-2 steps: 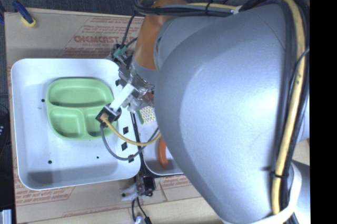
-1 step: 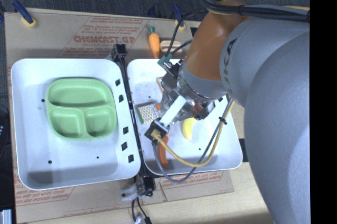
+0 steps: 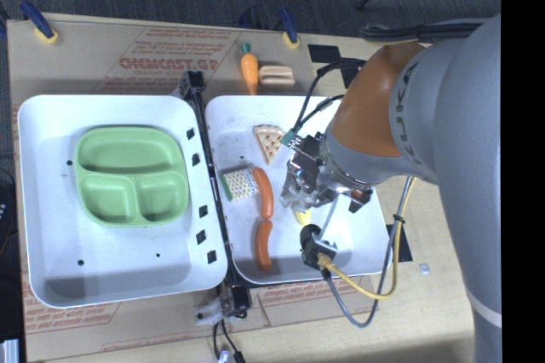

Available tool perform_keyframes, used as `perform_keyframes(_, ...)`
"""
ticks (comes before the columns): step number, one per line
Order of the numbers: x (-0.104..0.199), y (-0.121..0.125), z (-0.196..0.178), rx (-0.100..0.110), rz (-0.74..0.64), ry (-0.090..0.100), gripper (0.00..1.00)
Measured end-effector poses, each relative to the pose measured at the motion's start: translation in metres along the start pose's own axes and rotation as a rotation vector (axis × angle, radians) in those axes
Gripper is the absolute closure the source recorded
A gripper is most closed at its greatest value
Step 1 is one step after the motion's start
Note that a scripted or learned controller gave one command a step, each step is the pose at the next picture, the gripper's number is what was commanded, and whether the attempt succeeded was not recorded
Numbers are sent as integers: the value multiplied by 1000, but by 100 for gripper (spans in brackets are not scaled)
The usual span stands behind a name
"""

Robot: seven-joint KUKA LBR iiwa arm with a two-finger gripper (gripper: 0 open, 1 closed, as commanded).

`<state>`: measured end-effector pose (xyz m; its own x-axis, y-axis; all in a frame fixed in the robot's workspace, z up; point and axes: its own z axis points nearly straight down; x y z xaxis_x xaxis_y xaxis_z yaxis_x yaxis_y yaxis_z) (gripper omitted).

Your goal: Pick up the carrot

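Gripper (image 3: 300, 198) low over right bin (image 3: 366, 263), beside the sausages (image 3: 265, 191); cannot tell its state, hidden under wrist. Carrot (image 3: 249, 72) lies outside the bin on tabletop (image 3: 153, 54), well beyond the gripper past the far rim, next to a small bread-like piece (image 3: 276, 77). Best approach: lift clear, cross rim, align along carrot's width.

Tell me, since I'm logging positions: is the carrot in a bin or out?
Out. The carrot lies on the bench beyond the right bin, beside its far rim.
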<state>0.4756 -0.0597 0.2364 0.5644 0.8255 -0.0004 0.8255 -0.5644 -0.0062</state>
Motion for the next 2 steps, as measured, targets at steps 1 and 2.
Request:
perform_keyframes(1,0,0,0,0,-1,0,0)
perform_keyframes(2,-44,31,-82,-4,-24,0,0)
